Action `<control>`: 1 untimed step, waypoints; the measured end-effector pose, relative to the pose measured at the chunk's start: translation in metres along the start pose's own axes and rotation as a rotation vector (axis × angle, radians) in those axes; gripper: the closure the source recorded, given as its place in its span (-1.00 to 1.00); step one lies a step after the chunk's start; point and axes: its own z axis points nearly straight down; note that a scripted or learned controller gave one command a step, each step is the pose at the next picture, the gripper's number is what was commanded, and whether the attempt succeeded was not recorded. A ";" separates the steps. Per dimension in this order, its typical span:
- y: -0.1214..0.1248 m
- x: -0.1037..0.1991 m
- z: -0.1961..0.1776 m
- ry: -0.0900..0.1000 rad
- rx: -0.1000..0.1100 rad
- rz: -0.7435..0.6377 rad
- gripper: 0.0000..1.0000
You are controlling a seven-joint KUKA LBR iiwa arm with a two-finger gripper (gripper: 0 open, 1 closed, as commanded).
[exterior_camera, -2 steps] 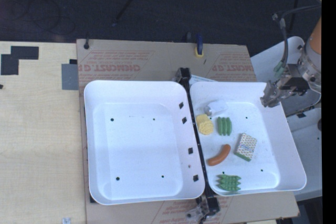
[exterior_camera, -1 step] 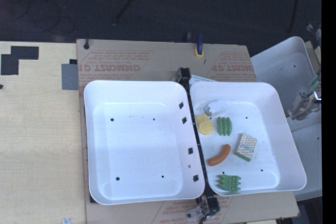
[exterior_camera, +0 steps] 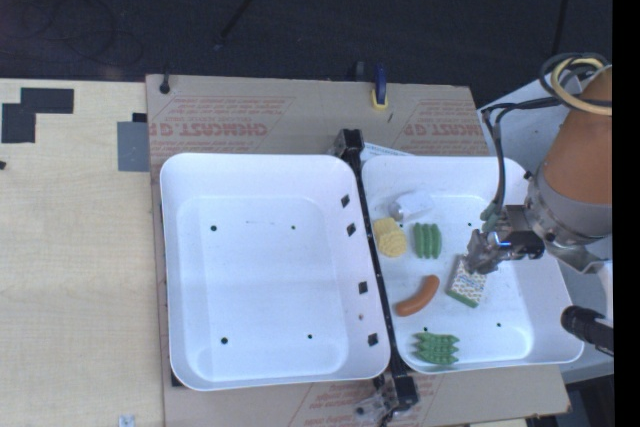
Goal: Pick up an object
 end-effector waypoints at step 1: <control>0.041 0.048 -0.145 -0.004 -0.028 -0.003 1.00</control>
